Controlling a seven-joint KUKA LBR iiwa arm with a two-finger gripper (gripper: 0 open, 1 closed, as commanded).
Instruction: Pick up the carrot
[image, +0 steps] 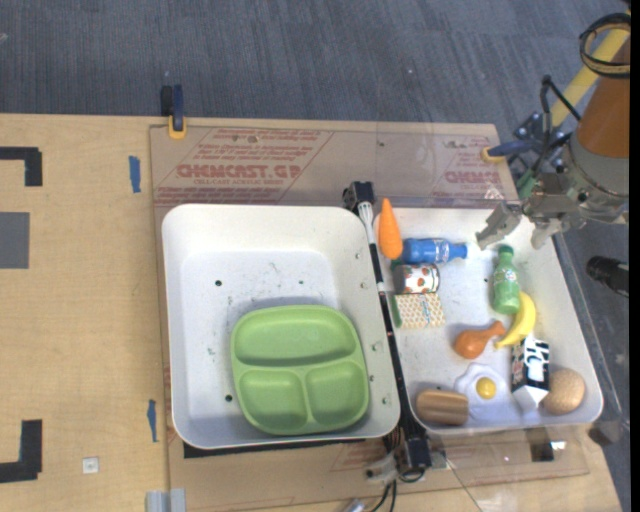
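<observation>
We are finding the carrot (389, 232) lying against the left wall of the right bin (585, 352), near its far corner, long axis running front-to-back, tip pointing away from us. The gripper (516, 228) is hovering over the bin's far right side, fingers spread and pinching nothing. The carrot is sitting well to the gripper's left, past the blue bottle (434, 250).

Two white bins (190, 300); one green tray (298, 368), one carrot (389, 233), one banana (520, 322), one egg (484, 385)
</observation>
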